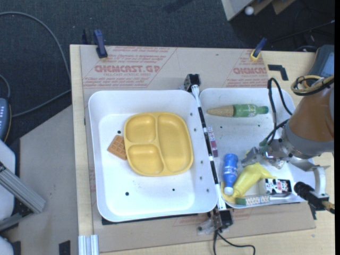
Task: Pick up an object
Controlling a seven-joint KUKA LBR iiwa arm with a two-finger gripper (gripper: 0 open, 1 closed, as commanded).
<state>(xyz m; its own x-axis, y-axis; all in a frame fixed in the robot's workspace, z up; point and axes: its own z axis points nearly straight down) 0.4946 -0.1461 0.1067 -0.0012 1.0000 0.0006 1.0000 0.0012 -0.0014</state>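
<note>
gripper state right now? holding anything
gripper: cannot be told. It is low in the right bin, just above the yellow banana-shaped object and next to the blue bottle; nothing is visibly held.

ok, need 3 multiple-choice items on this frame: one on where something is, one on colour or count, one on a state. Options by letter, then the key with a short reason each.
1. Where is the yellow divided plate?
A. In the left bin
B. In the right bin
C. On the bare bench

2. What colour is the small bottle lying just right of the divider between the bins?
A. Red
B. Blue
C. Black

3. How does the green bottle sit?
A. Standing upright
B. Lying on its side
C. Lifted between the gripper's fingers

Answers:
1. A: the plate rests inside the left bin, beside a brown cracker-like piece.
2. B: its body is blue with a white cap end.
3. B: it lies lengthwise near the right bin's far wall, apart from the gripper.
</note>
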